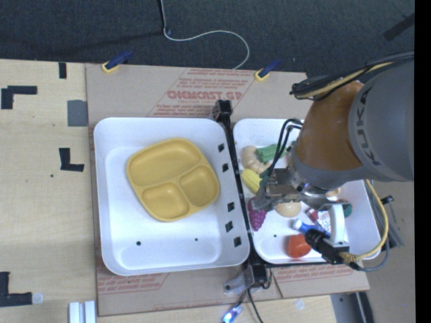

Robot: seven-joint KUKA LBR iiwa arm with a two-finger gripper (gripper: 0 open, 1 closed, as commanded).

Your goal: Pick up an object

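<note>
My gripper [269, 195] hangs low in the right bin [273, 247], near its left wall, among several small toy foods. Around it lie a yellow corn piece [250, 179], a purple grape cluster [256, 215], a beige piece [250, 156], a green item [268, 152] and a tan round piece [288, 209]. A red tomato-like object [298, 246] rests near the bin's front edge. The arm's grey and orange wrist [330, 140] covers much of the bin behind the gripper.
The left bin [114, 180] holds a yellow divided plate [173, 178]. A black divider [232, 180] runs between the bins. A white packet with red and blue marks [335, 222] lies at the right of the right bin. Cables trail near its front right corner.
</note>
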